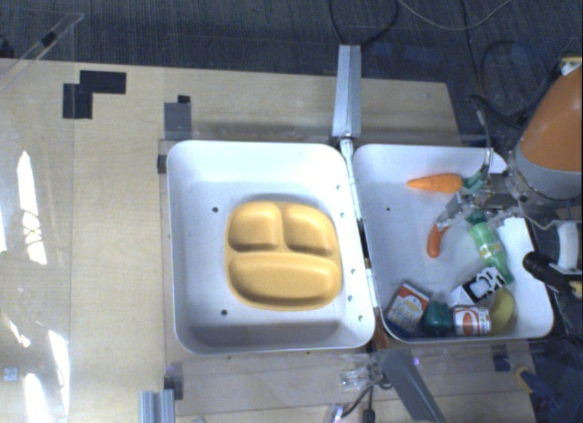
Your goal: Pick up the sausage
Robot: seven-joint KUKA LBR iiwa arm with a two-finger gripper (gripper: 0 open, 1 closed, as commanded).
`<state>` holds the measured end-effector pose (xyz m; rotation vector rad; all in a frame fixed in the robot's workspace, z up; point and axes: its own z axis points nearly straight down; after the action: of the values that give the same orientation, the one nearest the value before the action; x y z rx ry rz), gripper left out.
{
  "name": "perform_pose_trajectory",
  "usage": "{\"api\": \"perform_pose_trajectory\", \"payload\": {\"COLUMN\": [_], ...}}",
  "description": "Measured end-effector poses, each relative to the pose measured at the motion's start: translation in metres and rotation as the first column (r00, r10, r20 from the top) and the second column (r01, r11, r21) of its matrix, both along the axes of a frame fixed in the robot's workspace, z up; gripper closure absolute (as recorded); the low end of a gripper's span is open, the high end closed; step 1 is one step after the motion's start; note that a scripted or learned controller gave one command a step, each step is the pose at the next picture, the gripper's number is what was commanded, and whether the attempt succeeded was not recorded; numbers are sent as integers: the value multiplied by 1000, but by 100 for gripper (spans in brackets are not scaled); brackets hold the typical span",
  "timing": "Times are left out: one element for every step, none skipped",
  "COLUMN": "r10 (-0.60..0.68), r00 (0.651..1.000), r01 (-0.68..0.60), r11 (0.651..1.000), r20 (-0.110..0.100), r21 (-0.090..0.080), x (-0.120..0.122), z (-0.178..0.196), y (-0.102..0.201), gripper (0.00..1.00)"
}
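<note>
No writing can be read on anything here — the can and packet labels are too small to make out. At the far left, a clear plastic sheet (36, 257) lies over the pale wooden tabletop (118, 184), with black L-shaped marks (89, 91) near its upper edge. The left bin (191, 230) is smooth white plastic with rounded corners and holds a yellow three-compartment tray (282, 254), glossy and soft-edged. A grey metal bar (348, 93) stands above the seam between the bins.

In the right bin (392, 230), an orange carrot (434, 183) lies near the far wall, tapering leftward. Below it the sausage (434, 242) — small, orange-red and slightly curved — lies on the bin floor just under the jaws. A green bottle (486, 242) lies tilted to its right. Along the near wall sit a red-and-white packet (406, 308), a dark green thing (437, 318), a red-and-white can (471, 321) on its side, a black-and-white item (485, 282) and a yellowish pear-like fruit (502, 307).

The arm reaches in from the right, orange band (556, 125) above a grey wrist, the gripper (460, 207) angled down-left over the sausage. Its jaws look spread, with nothing seen between them.
</note>
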<state>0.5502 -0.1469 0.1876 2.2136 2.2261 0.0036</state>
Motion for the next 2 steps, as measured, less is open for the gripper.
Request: {"api": "perform_pose_trajectory", "payload": {"r10": [0,2], "r00": [1000,1000], "r01": [0,-2], "r11": [1000,1000], "r20": [9,14], "r21": [-1,0], "x": [10,13], "z": [-99,-87], "y": [16,17], "gripper": [0,100]}}
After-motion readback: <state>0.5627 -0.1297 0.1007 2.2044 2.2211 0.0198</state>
